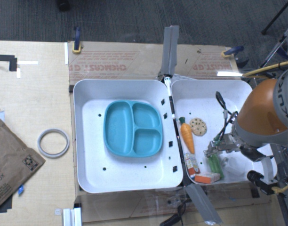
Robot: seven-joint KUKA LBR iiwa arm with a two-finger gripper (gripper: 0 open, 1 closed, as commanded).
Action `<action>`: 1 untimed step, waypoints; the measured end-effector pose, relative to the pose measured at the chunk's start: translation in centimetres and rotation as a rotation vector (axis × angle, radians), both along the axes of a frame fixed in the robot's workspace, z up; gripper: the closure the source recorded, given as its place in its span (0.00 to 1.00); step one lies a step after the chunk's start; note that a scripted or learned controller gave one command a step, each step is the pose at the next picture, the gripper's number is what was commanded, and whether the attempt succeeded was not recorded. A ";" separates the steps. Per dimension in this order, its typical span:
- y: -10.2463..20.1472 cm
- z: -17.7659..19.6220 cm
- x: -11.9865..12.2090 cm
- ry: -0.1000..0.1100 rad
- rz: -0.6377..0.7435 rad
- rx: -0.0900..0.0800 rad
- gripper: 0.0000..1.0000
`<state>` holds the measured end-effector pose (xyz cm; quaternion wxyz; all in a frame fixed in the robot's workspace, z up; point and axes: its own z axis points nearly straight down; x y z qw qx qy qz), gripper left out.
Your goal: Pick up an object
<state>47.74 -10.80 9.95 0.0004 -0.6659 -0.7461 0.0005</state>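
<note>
A green object [214, 165] is seen in the right bin [238, 86], near its front wall, directly under the gripper [215, 148]; whether it is grasped cannot be told. Just beside it lie a carrot [187, 137], a round cookie [197, 126] and a small red-and-white packet [193, 166], its print unreadable. A divided blue plate [133, 128] is set in the left bin [83, 140]. "CHEMC" is printed, upside down, on the cardboard [116, 60] behind.
</note>
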 end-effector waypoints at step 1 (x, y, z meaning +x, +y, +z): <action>5.2 13.9 0.1 0.000 -0.124 -0.002 1.00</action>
